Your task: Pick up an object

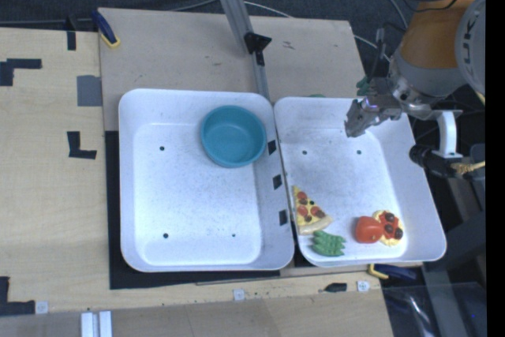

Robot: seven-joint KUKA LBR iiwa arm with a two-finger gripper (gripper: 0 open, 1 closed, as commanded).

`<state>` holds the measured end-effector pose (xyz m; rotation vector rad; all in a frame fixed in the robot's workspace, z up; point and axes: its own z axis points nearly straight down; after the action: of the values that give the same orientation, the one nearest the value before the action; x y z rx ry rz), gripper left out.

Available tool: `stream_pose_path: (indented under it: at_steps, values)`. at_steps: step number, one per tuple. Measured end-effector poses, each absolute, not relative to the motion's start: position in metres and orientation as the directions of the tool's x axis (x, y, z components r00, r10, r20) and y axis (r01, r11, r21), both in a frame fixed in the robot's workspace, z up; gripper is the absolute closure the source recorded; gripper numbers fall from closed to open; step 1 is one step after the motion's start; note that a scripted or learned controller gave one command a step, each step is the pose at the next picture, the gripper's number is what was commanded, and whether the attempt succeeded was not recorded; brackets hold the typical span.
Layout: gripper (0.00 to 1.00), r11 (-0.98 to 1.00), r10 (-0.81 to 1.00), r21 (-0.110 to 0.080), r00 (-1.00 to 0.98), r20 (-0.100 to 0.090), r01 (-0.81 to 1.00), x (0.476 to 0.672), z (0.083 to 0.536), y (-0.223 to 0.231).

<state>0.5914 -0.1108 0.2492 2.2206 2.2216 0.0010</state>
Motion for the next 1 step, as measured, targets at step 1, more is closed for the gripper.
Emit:
stream_pose_path:
  at_steps: [1]
  values:
    - [1.0,0.004,1.0,0.0,-0.004,0.001,1.0,0.6043,0.2507,-0.0684]
